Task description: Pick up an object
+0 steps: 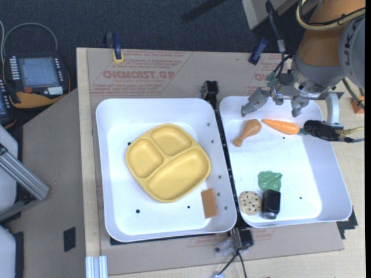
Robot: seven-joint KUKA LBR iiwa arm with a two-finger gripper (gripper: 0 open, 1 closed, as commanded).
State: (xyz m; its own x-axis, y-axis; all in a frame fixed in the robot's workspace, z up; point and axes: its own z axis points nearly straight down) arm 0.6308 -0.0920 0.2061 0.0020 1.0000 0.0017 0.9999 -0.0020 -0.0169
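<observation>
Two white bins on the bench: left bin (110,155), right bin (324,178).

Left bin holds one yellow divided plate (168,162) with three compartments, and one small tan wafer (208,203) just off the plate's lower right edge.

Right bin holds five items:
- one carrot (280,126), long axis nearly horizontal, slightly tilted, thin tip toward the left, thick end toward the right; sits in the far part of the bin
- one drumstick (247,132), long axis diagonal, fat end upper right, bone end lower left; just left of the carrot
- one green leafy piece (269,180)
- one round cookie (250,201)
- one black block (271,204), touching the green piece from below

Gripper (277,101) hovers over the far edge of the right bin, fingers spread apart, nothing between them, above the carrot and drumstick
</observation>
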